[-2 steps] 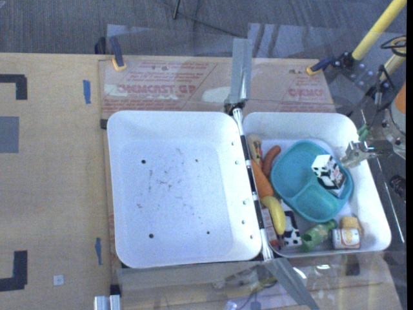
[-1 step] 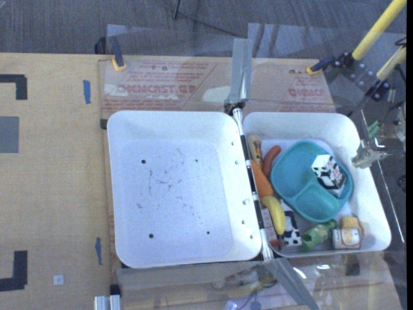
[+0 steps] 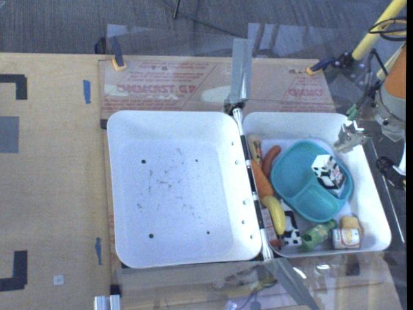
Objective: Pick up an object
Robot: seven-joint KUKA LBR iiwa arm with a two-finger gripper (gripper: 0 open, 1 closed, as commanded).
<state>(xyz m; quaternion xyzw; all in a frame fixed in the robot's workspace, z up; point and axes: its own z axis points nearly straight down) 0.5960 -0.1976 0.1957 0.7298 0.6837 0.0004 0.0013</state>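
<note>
The right bin [image 3: 379,205] holds a teal divided plate [image 3: 303,186] with a small black-and-white cow toy [image 3: 328,171] lying on its right part. Along the bin's left wall lie an orange carrot [image 3: 261,178], a red piece [image 3: 272,154] and a yellow banana [image 3: 276,215]. At the front sit a green object [image 3: 317,232], a yellow-and-white can [image 3: 348,235] and another black-and-white piece [image 3: 293,236]. My gripper [image 3: 347,138] hangs over the bin's back right corner, up and to the right of the plate. Its fingers are open and hold nothing.
The left bin [image 3: 174,186] is white with a few dark specks on its floor. A metal divider [image 3: 248,173] runs between the bins. Cardboard [image 3: 168,86] lies behind them, and cables and a yellow pole [image 3: 381,24] stand at the back right.
</note>
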